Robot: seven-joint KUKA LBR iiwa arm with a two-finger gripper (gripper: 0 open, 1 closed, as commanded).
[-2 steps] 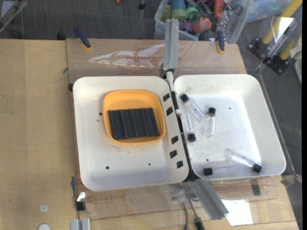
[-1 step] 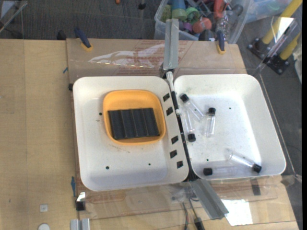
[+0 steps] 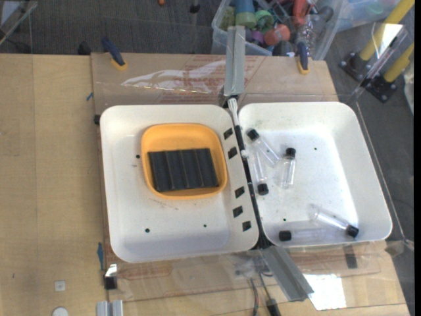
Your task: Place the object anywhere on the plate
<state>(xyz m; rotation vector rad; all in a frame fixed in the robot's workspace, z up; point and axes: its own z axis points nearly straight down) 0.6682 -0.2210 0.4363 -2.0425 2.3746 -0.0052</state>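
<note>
Whether my gripper is open or closed I cannot tell.

The left bin [image 3: 172,224] is a shallow white tray of smooth plastic with rounded corners. In it sits the plate [image 3: 177,131], an orange, glossy, rounded-square dish with a raised rim. The object [image 3: 183,170] lies flat on the plate: a dark, matte, rectangular slab with parallel ridges running across it, covering most of the plate's floor and tilted only slightly off square.

The right bin [image 3: 329,143] touches the left one along a seam marked by a row of small black tabs [image 3: 235,174]. Scattered in it are clear vials with black caps: three [image 3: 268,154] clustered near the seam, lying at different angles, and two [image 3: 306,232] along the near edge, one of them pointing into the corner.

Both bins rest on a pale wooden tabletop [image 3: 46,176]. Beyond the far edge stands a clear tub [image 3: 283,12] heaped with colourful toys.
</note>
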